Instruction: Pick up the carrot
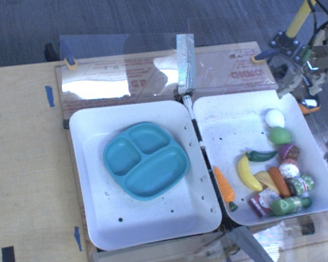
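The carrot (223, 186) is orange with a small green stalk end. It lies lengthwise along the left wall of the right bin (228, 122), with the stalk end toward the front. The gripper (297, 79) hangs at the far right corner of the right bin, above its rim, far from the carrot. Cables and metal parts crowd around it.
A blue divided plate (147, 159) sits in the left bin (93, 183). Several toy foods cluster at the right bin's right side, among them a banana (247, 174), a green pepper (262, 156), a white egg (274, 118) and a green ball (280, 136).
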Robot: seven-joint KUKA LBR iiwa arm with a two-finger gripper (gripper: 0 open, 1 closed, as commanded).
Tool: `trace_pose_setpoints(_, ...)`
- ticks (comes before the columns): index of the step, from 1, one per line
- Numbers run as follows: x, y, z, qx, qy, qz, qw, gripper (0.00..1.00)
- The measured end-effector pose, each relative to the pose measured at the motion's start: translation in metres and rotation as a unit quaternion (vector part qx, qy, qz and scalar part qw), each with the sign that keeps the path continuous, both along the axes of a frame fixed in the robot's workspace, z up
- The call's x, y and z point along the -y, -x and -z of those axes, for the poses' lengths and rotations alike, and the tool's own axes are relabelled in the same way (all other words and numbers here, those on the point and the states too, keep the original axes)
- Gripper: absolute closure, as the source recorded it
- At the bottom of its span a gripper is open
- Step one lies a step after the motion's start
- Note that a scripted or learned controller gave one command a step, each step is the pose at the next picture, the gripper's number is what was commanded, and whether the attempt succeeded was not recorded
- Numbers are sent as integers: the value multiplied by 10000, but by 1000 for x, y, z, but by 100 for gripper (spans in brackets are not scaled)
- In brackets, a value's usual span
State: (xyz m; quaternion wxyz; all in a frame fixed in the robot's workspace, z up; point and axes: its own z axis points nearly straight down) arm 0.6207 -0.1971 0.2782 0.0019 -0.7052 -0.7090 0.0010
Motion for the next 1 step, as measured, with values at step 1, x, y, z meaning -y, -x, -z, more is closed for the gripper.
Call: trace_pose_setpoints(1,-70,31,78,-19,-11,-639,9980,0)
